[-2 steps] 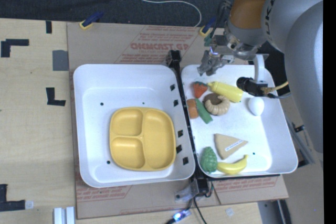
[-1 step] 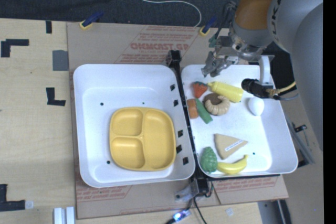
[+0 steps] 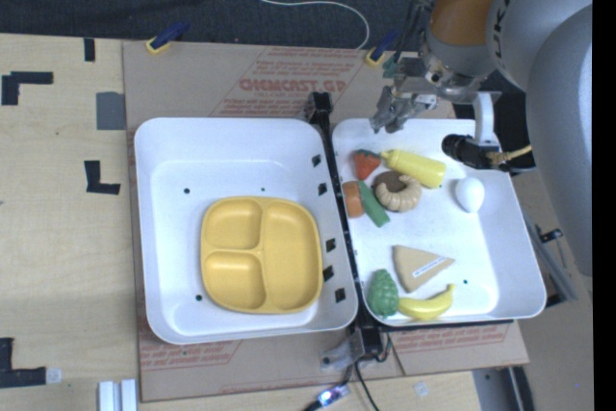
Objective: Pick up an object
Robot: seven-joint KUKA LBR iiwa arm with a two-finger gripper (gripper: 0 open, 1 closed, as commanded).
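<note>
Over the right bin, the grey arm's tool hangs above the far left corner, its dark fingers seemingly parted and nothing between them; no object is held. Below and just toward the near side sits a tight cluster of toy foods: a yellow corn cob lying across a brown ring-shaped doughnut, a small red piece beside them, an orange block and a green stick touching along the bin's left wall. A white egg rests apart to the right; a tan wedge, a green leafy piece and a yellow banana lie near the front edge. The left bin carries a yellow divided plate. The pick appears not yet begun. The risk, judging from the crowding, is that a descent into the cluster lands a finger on the corn or the doughnut rather than around either, nudging neighbours aside or closing on two things at once; the bin wall close by leaves little room for one finger.
</note>
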